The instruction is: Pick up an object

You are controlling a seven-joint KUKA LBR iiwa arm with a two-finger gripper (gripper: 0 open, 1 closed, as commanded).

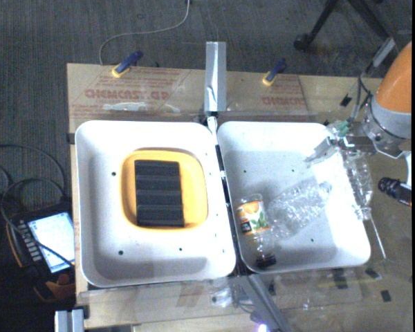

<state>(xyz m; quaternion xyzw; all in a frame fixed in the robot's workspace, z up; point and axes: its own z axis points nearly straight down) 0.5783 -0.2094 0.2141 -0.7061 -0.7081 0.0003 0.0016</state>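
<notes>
Nearest, a small black cap (265,260) lies by the near wall of the right bin (346,251). Just beyond it a crushed clear bottle (294,205) sprawls across the bin floor, its orange label (251,216) at the left end near the divider between the 2 bins. That bottle looks like the likeliest thing to pick.

To the left, the left bin (97,254) holds a yellow tray (130,185) with a black ribbed insert (159,192) seated in it.

Farther back on the right, the gripper (335,147) hangs over the far right corner of the right bin, well apart from the bottle and carrying nothing visible. Whether it is open or closed I cannot tell; clear plastic and glare muddle that spot.

At the far edge, 2 clamps (126,63) pin the board (124,92).

Risks, as I judge them: the bottle is thin, slick and crumpled, so a closing grip may squash it and let it squirt sideways or slide toward the bin wall. Its transparency could throw off the aim. A descent where the gripper now hangs would meet the rim or bare floor, closing on nothing.
</notes>
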